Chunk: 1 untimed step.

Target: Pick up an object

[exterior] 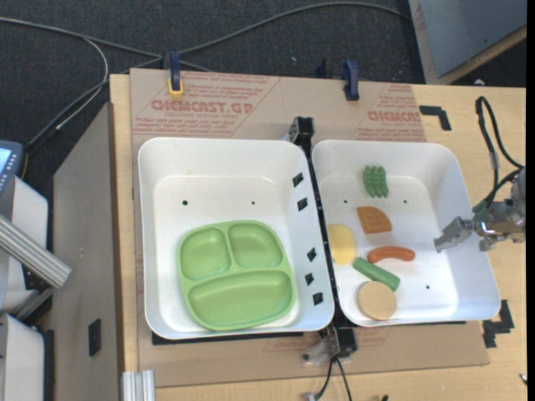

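The right bin (443,167) holds several toy foods. A green ridged piece (375,181) lies at the back, with an orange-brown wedge (374,219) in front of it. A yellow lemon-like piece (341,243) sits by the left wall. A red-orange sausage (391,254), a green stick (375,272) and a tan round disc (377,300) lie toward the front. My gripper (465,229) hovers over the bin's right rim, apart from all the foods, roughly 60 pixels right of the sausage. I see nothing held in it.
The left bin (159,182) carries a green divided plate (236,275) at its front. A black divider (311,215) runs between the bins. Two clamps (175,72) hold the cardboard base at the back. Cables hang at the right edge (489,136).
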{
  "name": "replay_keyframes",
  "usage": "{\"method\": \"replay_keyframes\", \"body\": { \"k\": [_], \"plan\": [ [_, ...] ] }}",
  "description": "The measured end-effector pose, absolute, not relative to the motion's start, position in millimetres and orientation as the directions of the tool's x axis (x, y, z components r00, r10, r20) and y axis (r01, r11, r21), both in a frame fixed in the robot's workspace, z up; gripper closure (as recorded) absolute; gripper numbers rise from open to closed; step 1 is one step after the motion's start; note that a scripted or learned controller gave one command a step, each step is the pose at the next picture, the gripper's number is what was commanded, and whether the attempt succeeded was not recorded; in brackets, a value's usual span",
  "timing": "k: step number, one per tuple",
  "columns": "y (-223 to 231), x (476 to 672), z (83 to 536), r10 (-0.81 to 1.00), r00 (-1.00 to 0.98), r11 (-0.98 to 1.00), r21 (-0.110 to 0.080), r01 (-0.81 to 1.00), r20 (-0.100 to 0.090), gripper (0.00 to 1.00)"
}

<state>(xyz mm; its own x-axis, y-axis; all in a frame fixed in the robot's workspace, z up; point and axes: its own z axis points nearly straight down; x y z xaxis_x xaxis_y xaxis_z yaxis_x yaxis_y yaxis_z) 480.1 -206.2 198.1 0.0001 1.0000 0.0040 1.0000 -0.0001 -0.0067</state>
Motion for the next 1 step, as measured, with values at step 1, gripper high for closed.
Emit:
{"method": "replay_keyframes", "body": {
  "k": [1],
  "plan": [
    [-204.5,485.6,136.6,1.000,0.000,0.000,-0.007,1.000,0.004,0.00]
  ]
}}
